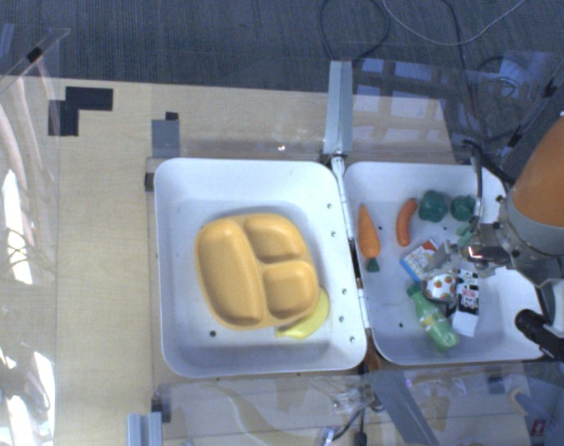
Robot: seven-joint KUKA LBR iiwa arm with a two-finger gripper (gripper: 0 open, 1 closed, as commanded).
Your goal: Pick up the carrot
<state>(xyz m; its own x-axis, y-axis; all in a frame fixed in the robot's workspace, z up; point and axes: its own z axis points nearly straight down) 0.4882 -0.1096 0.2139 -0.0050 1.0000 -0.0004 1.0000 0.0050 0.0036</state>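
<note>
We see the carrot [368, 232] lying in the right bin [393, 342], close against its left wall, with its narrow top toward the far side and its green end toward us. It lies free, with nothing gripping it. Just right of it lies a smaller orange piece [406, 221], tilted, and beyond that two dark green lumps [434, 206] near the far rim. Nearer us sits a cluster: a small blue-and-white packet [419, 260], a round pale item [439, 286], a green bottle [435, 323] lying on its side and a small white card [466, 321].

The gripper [479, 249] hangs over the right part of that bin, well apart from the carrot, above the cluster's right edge. We cannot tell whether its jaws are apart or together.

In the left bin [170, 249] rests a yellow divided tray [254, 269], with a banana [307, 323] tucked at its near right corner. Both bins stand on the pale worktop [96, 249].
</note>
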